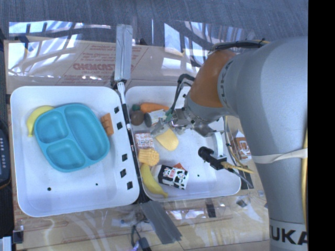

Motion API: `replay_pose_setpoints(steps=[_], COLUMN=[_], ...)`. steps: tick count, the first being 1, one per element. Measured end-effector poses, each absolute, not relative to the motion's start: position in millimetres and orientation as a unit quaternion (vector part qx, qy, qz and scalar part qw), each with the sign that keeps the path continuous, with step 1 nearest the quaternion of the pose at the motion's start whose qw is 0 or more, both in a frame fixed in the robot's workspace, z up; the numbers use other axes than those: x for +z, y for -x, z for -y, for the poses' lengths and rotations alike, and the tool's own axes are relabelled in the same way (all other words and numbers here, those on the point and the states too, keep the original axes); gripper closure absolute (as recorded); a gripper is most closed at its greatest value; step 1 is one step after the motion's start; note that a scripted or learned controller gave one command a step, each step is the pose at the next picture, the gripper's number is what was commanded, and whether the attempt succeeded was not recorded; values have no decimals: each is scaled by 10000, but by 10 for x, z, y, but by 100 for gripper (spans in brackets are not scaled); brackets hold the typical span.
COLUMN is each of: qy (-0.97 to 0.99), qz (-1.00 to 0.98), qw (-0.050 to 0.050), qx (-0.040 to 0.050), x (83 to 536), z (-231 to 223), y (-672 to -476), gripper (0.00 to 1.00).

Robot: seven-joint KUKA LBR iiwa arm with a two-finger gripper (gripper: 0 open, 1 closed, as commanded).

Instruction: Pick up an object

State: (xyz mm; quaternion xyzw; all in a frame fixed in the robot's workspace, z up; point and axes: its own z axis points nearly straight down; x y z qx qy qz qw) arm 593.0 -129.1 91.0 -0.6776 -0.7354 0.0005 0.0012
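overhead camera, slanted down, both bins (68,203)

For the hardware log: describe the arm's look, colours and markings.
The thick, rounded grey arm bears an orange band above its wrist and white "UKA" lettering at the lower edge. A thin black cable loops beside the wrist. The metallic grey gripper looks small.

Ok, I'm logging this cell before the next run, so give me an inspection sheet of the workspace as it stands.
Surface: two white bins, left bin and right bin.
Job's things: carrot, cheese wedge, corn, banana, carton, all in the right bin.
Clutter: blue tray over a yellow piece, left bin.
Grippers: pincer low above the cheese wedge.
Cables: black cable by the wrist.
Surroundings: cardboard behind the bins.
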Motion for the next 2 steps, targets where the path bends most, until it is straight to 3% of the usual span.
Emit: replay_pose_setpoints(steps=[1,2], qy=[6760,6779], qz=[7369,7352], qw=[22,-14], qx=[6,-35], x=[1010,1958], z=[1280,456], y=[-5933,-6223], gripper=[100,100])
